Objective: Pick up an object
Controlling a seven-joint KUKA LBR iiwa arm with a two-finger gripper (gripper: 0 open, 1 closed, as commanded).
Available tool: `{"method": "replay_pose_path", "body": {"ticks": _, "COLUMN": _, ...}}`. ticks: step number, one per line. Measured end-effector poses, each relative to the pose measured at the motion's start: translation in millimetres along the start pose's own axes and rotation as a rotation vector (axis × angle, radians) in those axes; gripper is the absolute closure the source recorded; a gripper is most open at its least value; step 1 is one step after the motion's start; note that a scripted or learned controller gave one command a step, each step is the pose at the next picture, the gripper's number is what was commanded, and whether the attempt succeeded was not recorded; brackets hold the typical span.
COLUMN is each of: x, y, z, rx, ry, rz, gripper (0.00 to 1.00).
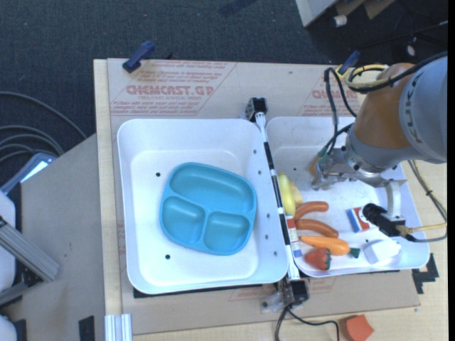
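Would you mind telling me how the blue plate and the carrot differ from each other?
The blue plate is wide, flat and split into three sections; the carrot is slim and tapered. The plate lies by itself in the left bin; the carrot lies in the right bin, crowded among other toy foods. Both rest flat, untouched by the gripper.

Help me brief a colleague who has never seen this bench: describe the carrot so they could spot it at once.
Start at the right white bin, the one the arm reaches into. Along its left wall lies a column of toy foods; the carrot sits near the bottom, below two reddish-brown sausages and just above a red strawberry. It is the only bright orange, tapered piece.
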State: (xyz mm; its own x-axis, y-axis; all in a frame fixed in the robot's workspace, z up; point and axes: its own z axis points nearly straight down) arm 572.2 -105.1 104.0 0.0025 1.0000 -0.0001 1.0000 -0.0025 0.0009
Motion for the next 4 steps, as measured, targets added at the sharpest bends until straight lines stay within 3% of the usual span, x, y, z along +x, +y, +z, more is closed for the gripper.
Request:
{"method": "replay_pose_path", "body": {"ticks": 1, "x": 0.0, "y": -0.1, "z": 0.1, "rx": 0.0, "ry": 0.0, "rz": 0.0, "gripper": 0.0}}
{"method": "replay_pose_path", "body": {"ticks": 2, "x": -66.2, "y": -25.8, "z": 19.6, "rx": 0.003, "ry": 0.001, "rz": -0.001, "gripper": 0.0}}
{"method": "replay_pose_path", "body": {"ticks": 3, "x": -65.8, "y": -25.2, "z": 9.8, "rx": 0.002, "ry": 0.001, "rz": -0.001, "gripper": 1.0}}
{"method": "replay_pose_path", "body": {"ticks": 4, "x": -65.8, "y": -25.3, "z": 9.8, "rx": 0.002, "ry": 0.001, "rz": -0.001, "gripper": 0.0}}
